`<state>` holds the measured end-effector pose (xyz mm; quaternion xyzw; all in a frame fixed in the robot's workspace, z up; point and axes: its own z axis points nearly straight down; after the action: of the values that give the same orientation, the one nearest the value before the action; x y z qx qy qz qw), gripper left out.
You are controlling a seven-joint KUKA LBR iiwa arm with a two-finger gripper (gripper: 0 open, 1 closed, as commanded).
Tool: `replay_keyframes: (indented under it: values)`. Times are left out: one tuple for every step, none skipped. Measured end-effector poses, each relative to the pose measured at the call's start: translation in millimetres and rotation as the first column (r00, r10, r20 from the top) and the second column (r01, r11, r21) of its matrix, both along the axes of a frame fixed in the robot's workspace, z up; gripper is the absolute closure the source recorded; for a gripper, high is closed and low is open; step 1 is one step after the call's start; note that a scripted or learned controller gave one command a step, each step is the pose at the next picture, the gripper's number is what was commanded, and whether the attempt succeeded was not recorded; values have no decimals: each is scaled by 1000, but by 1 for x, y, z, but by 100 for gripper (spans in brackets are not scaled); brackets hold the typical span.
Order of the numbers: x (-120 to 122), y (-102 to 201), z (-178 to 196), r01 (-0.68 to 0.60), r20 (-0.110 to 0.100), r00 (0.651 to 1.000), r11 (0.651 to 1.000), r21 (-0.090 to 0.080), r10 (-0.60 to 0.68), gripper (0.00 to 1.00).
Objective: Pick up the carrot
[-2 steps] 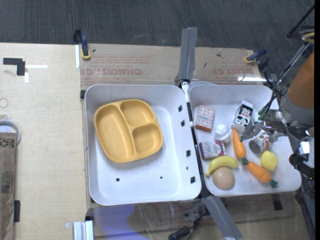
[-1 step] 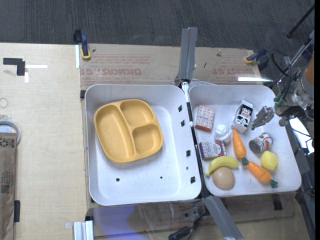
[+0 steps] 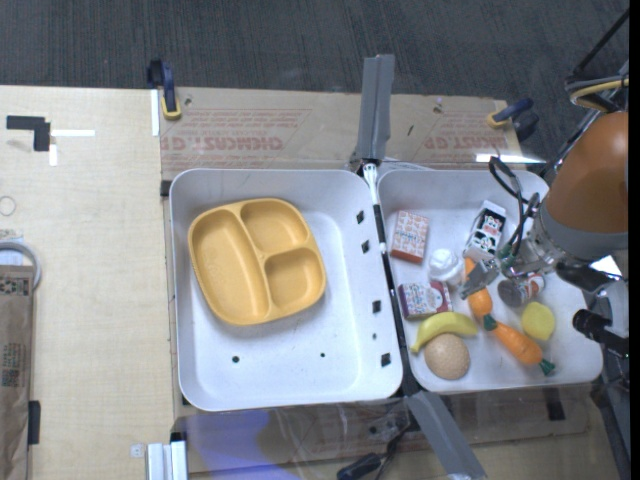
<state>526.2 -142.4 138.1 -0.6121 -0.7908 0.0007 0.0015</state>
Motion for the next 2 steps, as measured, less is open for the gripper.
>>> replay_keyframes:
  values:
    - [-3,9,-29,239,44,970,971,9,-239,0]
    - [-4,6,-22,244,41,969,970,6,-244,100]
